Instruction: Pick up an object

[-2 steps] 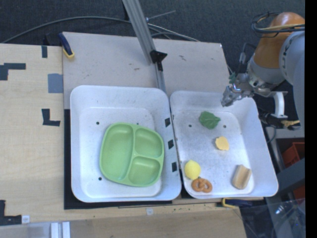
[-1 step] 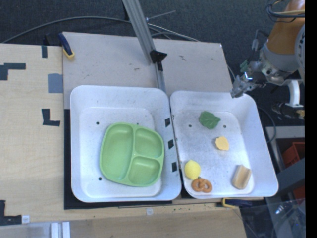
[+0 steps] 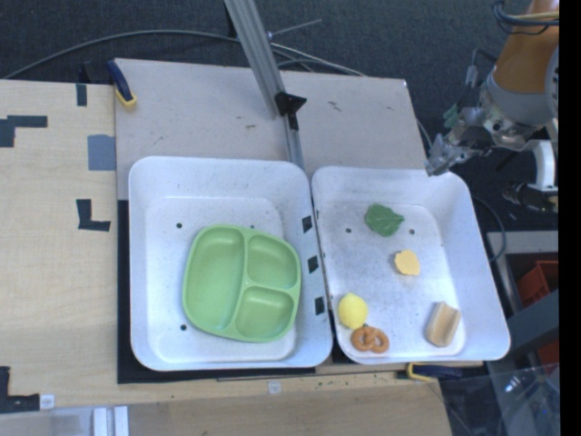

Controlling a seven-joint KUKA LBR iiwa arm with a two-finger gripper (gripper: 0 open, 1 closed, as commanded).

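White plastic is what we are looking down on: two shallow bins sitting side by side on the bench, their inner rims touching. We are seeing the left bin (image 3: 145, 243) carrying a light green divided plate (image 3: 241, 282), which is lying flat and slightly turned, with three compartments.

We are finding the loose objects in the right bin (image 3: 477, 243). A dark green leaf-shaped piece (image 3: 384, 219) is resting toward the far side. Nearer the middle, a small yellow-orange chunk (image 3: 408, 262) is lying apart from it. Along the near edge, a yellow lemon (image 3: 352, 312) is sitting just beside a brown pretzel (image 3: 369, 339), the two looking close to touching. A tan bread-like piece (image 3: 442, 323) is lying in the near right corner, well apart from them.

We are watching the gripper (image 3: 439, 160) hanging over the far right corner of the right bin, just at its rim, with the grey arm and its orange band (image 3: 526, 57) rising behind it toward the upper right. We cannot tell whether its jaws are apart or together; the tip is too small and dark. Nothing is visibly held in it.
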